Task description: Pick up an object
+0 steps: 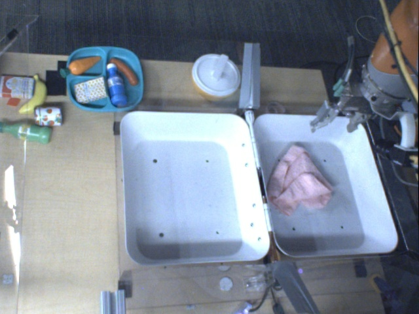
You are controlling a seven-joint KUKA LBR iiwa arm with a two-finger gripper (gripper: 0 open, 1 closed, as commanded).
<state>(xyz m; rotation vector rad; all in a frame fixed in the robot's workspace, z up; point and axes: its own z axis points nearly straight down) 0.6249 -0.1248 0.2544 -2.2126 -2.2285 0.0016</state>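
A crumpled pink cloth (pixel 299 180) lies in the middle of the right white bin (pixel 366 237). My gripper (pixel 338 118) hangs above that bin's far right corner, up and to the right of the cloth and apart from it. Its two fingers are spread, one fingertip (pixel 319 121) on the left and the other on the right, with nothing between them. The grey wrist with its orange band rises to the upper right.
The left white bin (pixel 141 241) sits beside the right one, with a metal divider (pixel 249 77) between them at the back. A blue tray (pixel 134 67) of toy food, a white lidded bowl (pixel 216 76) and small items stand on the bench at the back left.
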